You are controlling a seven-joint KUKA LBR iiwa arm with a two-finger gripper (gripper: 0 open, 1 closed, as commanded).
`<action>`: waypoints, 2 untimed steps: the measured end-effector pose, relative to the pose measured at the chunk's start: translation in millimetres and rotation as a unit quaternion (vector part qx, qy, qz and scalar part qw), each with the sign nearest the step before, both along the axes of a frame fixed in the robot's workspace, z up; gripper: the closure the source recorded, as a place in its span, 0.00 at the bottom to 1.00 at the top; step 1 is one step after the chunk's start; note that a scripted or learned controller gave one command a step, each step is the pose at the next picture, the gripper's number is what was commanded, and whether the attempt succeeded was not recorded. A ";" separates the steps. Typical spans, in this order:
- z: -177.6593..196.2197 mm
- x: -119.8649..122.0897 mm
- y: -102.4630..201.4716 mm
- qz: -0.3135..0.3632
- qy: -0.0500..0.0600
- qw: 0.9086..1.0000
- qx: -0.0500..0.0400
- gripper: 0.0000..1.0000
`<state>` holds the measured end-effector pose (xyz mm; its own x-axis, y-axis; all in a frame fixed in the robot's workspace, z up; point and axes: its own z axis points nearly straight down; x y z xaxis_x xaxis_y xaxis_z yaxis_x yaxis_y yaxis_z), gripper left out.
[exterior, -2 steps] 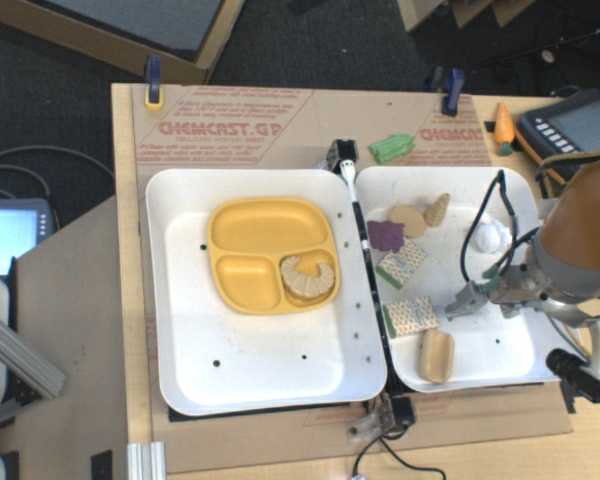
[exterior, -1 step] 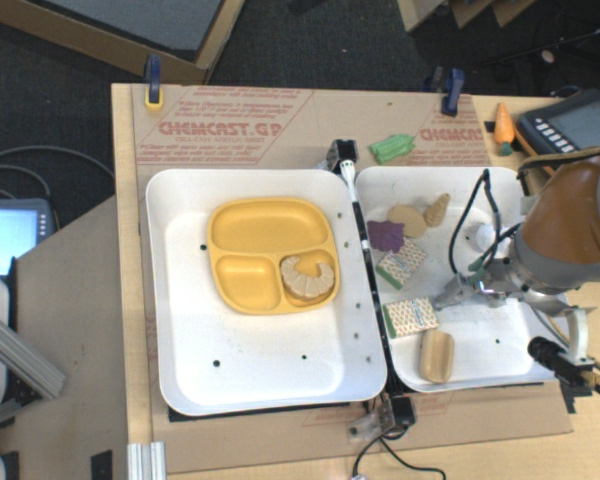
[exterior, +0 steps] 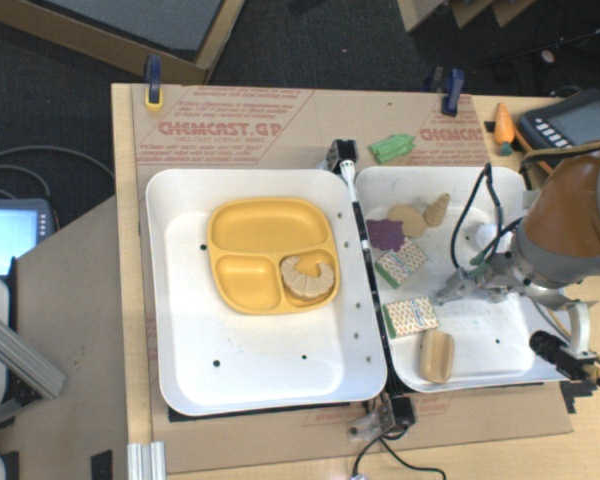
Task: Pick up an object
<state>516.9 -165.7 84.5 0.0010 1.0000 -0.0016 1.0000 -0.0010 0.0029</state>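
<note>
The right bin [exterior: 500, 353] holds several small items: a purple block [exterior: 385, 234], a flat tan piece [exterior: 410, 220], a smaller tan piece [exterior: 437, 208], two patterned packets [exterior: 402, 261] [exterior: 412, 315] and a tan roll [exterior: 436, 354]. My gripper [exterior: 458, 290] hangs low over the middle of this bin, on the grey arm with its orange band [exterior: 575, 213]. It is just right of the two packets and above the tan roll. Nothing shows held in it.
The left bin [exterior: 180, 318] carries a yellow divided plate [exterior: 270, 230] with a round tan item [exterior: 308, 276] in its lower right compartment. A green object [exterior: 391, 148] lies on the bench behind the bins. Black cables [exterior: 480, 208] loop beside the arm.
</note>
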 end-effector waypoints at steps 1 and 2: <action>0.0 5.1 22.2 0.001 0.000 1.000 0.000 0.00; -0.1 28.6 75.2 0.003 0.000 1.000 0.001 0.00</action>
<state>545.6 -90.4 84.4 -0.0056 1.0000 0.0008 1.0000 0.0056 0.0034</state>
